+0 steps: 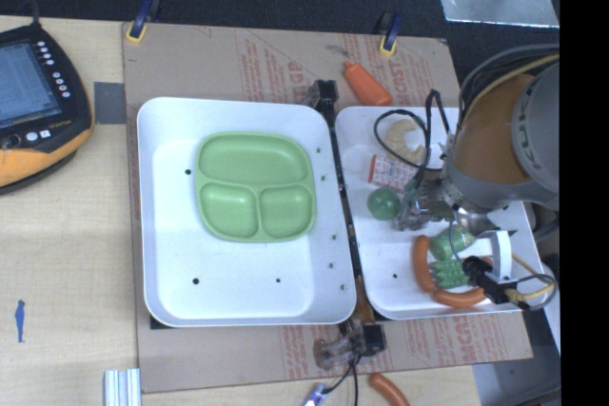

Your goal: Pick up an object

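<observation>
I have two bins side by side: the left bin (162, 233) holds a divided plate (255, 184); the right bin (390, 285) holds a ball (384, 203), a packet (390, 171) behind it, and a curved sausage (445, 291) at the front right. A pendant (33, 105) lies far left.

Light wooden bench (57, 242) under a brown cardboard sheet (238, 62) (blue clamps at its far edge); on the sheet, two shallow white bins; left of the sheet, orange-black teach pendant (33, 114).
</observation>
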You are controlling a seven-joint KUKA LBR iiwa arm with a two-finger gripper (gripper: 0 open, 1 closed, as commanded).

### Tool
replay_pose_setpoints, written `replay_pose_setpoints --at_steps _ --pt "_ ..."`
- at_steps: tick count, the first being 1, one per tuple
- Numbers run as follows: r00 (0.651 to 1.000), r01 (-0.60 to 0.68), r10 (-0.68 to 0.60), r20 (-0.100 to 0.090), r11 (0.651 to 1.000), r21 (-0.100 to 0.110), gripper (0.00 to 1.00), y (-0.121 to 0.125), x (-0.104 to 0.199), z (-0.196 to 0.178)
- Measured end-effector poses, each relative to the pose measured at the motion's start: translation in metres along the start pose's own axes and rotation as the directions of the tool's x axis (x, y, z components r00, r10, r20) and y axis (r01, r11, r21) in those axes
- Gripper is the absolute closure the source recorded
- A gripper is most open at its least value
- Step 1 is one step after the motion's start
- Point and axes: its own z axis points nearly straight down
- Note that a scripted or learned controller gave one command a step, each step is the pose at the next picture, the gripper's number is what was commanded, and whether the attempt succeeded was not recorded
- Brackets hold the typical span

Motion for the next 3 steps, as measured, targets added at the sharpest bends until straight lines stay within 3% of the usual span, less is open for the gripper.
replay_pose_setpoints --at_steps 1,2,3 --pt "1.0 0.0 0.0 0.0 1.0 0.0 0.0 0.0 0.0 0.0" --pt "1.0 0.004 -0.004 0.001 1.0 0.001 0.0 -0.058 -0.013 0.0" --pt "1.0 0.009 -0.009 0.002 1.0 0.001 1.0 -0.057 -0.013 -0.01"
